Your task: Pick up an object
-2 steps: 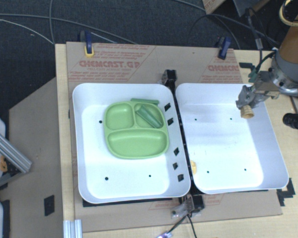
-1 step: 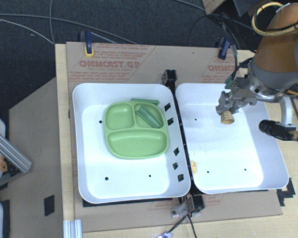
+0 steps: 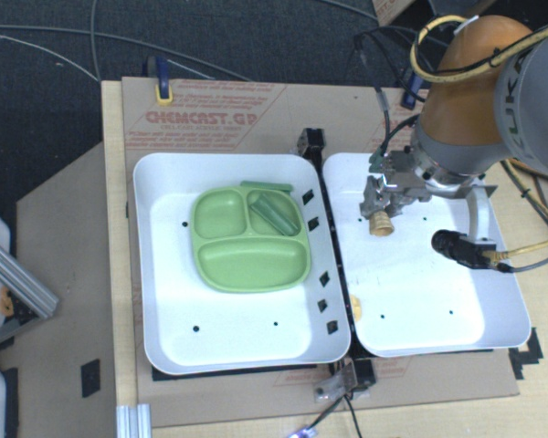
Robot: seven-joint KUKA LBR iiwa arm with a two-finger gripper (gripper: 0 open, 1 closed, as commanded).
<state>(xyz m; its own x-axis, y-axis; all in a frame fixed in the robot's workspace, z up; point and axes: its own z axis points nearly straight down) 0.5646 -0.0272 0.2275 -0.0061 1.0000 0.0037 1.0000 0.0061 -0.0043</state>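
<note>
Gripper (image 3: 380,210) is low over the far left part of the right bin (image 3: 420,304), near that bin's left wall. Whether it is clenched or released cannot be told from this angle. A small tan stub (image 3: 381,225), cork-like and short, sits right at the gripper's lower end, touching it or nearly so. It cannot be confirmed as grasped, nor whether it rests on the bin floor. The arm (image 3: 470,71) comes in from the right, its orange band over the far right corner of the same bin. A small yellow bit (image 3: 354,310) lies at the right bin's left rim, toward the near side, well apart from the gripper. The left bin (image 3: 228,331) holds a green divided plate (image 3: 251,263), roughly central and nearer the far wall. A darker green oblong piece (image 3: 276,213) lies tilted in the plate's far right compartment. A flat green strip (image 3: 267,187) shows just beyond the plate's far edge, touching or close to it. Small black clips (image 3: 324,281) run along the left bin's right wall. Both bins sit on a tan board with red lettering (image 3: 201,117), with a blue clamp (image 3: 164,80) on its far edge. Loose cables (image 3: 100,26) cross the dark floor behind.
</note>
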